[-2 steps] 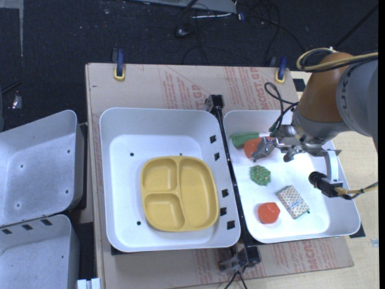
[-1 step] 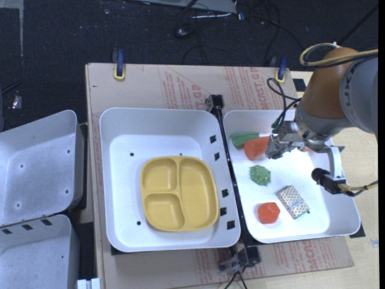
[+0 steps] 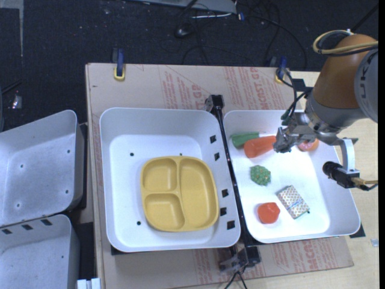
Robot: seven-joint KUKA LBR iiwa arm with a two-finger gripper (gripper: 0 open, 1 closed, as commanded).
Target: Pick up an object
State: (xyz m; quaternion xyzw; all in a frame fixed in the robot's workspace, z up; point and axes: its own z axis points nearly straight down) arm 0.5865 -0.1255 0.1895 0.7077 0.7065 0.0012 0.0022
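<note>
In the right bin [image 3: 337, 221] lie an orange carrot with a green top [image 3: 255, 144], a green broccoli piece [image 3: 260, 174], a red tomato-like piece [image 3: 268, 212] and a small patterned box [image 3: 293, 201]. My gripper [image 3: 284, 142] hangs over the bin's far part, right at the carrot's right end. A reddish object [image 3: 309, 144] peeks out just right of the gripper, mostly hidden by the wrist. Nothing shows clearly between the fingers.
The left bin [image 3: 120, 161] holds a yellow divided plate [image 3: 179, 192]. A black divider [image 3: 227, 173] runs between the bins. The arm's orange band [image 3: 340, 77] looms over the right bin's far right corner. White trays [image 3: 36, 161] stand off the bench at left.
</note>
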